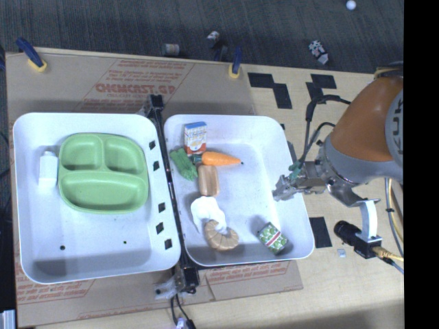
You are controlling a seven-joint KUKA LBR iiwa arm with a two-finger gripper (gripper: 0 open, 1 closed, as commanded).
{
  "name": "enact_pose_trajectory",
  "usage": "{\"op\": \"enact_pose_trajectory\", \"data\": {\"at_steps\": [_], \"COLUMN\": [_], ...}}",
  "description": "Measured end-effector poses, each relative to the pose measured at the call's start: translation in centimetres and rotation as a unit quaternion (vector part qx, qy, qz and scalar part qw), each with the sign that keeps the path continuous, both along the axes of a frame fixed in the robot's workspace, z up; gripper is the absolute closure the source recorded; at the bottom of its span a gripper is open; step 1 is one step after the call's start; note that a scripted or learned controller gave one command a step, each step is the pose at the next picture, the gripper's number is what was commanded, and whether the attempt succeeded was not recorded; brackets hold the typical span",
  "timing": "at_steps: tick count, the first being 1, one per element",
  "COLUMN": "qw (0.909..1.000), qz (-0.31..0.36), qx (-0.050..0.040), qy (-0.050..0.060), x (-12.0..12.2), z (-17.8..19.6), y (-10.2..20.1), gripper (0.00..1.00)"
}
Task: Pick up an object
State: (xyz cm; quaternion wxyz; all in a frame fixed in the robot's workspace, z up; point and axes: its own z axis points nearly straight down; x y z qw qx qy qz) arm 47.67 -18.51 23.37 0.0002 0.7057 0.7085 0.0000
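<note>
Fingers [282, 187] hang at the right bin's [296, 204] right rim, and we cannot tell how wide they stand. In that bin we see a carrot [221, 160], small carton [195, 138], croissant [221, 236] and green can [272, 238]. The left bin [27, 204] bears a green tray [103, 172].

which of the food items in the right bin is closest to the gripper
The small green and red can near the bin's lower right corner; the croissant, carrot and others lie farther left of the gripper.
</note>
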Motion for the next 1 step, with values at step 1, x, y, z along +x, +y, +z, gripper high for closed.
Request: {"op": "enact_pose_trajectory", "data": {"at_steps": [1], "qw": [1.0000], "qz": [0.000], "qx": [-0.0001], "qy": [0.000], "x": [-0.02], "z": [-0.50], "y": [-1.25], "gripper": [1.00]}}
